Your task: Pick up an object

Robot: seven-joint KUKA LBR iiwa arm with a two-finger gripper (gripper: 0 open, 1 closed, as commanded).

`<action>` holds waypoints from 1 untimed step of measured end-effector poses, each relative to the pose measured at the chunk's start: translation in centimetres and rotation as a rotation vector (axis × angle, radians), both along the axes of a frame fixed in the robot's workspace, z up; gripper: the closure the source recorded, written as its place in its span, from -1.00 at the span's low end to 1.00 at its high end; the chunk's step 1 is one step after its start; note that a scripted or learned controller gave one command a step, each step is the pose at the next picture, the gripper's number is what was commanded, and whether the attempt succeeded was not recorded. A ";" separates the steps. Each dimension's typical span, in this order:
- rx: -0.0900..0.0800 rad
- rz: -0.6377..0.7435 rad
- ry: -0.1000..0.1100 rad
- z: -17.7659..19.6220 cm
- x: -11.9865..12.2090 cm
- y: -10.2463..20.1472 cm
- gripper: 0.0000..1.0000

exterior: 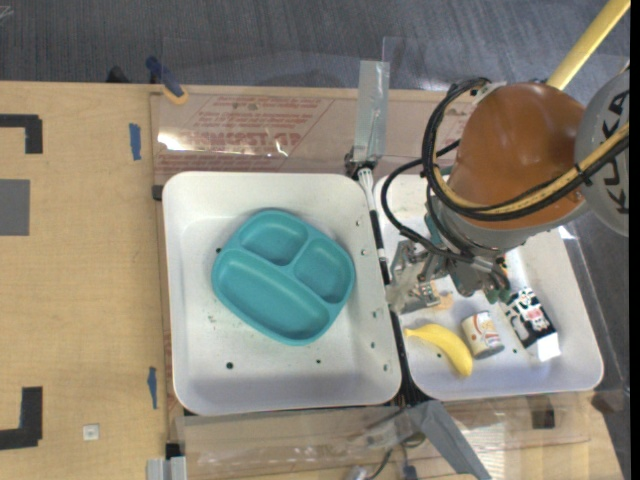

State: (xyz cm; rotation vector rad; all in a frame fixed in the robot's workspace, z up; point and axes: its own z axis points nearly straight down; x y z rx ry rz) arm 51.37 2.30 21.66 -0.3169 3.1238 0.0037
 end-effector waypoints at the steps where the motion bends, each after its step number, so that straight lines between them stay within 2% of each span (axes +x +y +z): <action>1: -0.002 0.439 -0.006 8.4 -2.4 2.1 1.00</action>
